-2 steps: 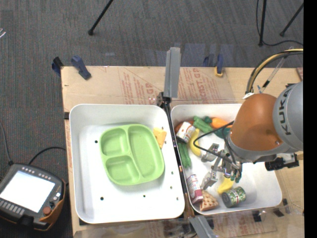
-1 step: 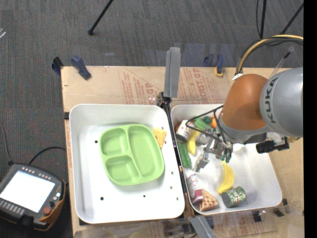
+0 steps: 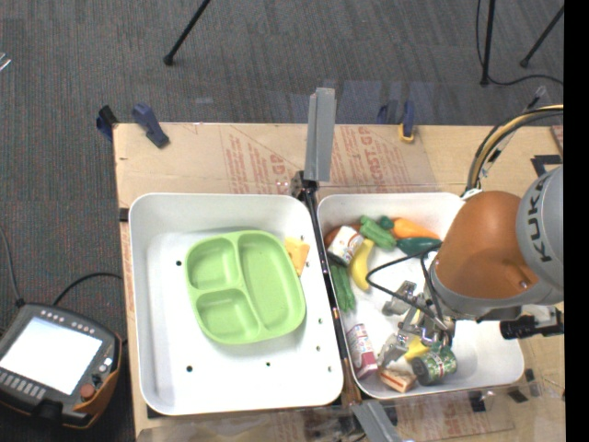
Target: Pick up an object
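Objects lie heaped in the right bin [image 3: 488, 376]: a banana [image 3: 361, 263], a green pepper [image 3: 375, 229], a carrot [image 3: 411, 230] and a small can [image 3: 345, 244] toward the far left corner; a pink-labelled bottle [image 3: 360, 346] at the near left; a dark green can [image 3: 434, 366] and a sandwich wedge [image 3: 398, 380] at the near edge; gripper [image 3: 411, 334] hangs low over the near cluster, just above the dark can; whether its fingers are spread or pinching anything, cannot tell; left bin [image 3: 156, 238] holds a green tray [image 3: 247, 285] with a yellow block [image 3: 296, 252] at its far right rim.
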Available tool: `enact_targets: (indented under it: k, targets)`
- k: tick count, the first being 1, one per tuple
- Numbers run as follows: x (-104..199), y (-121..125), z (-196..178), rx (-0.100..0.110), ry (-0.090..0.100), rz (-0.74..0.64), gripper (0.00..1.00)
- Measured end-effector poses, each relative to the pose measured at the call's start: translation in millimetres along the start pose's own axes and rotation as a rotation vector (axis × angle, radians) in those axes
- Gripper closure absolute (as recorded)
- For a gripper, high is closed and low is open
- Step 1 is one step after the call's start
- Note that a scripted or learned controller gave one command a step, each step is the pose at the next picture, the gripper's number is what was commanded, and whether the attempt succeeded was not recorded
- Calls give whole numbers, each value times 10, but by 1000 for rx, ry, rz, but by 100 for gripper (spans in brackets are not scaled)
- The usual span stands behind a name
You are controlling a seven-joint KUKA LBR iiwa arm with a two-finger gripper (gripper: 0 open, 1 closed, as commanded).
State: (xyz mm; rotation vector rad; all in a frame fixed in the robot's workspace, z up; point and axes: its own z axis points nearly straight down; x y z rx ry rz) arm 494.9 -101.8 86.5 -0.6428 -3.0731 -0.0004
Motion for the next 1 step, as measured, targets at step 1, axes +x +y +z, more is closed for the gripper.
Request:
enact_targets:
  k: [1]
  targets:
    - [-418,361,-283,-2,-3,68,0]
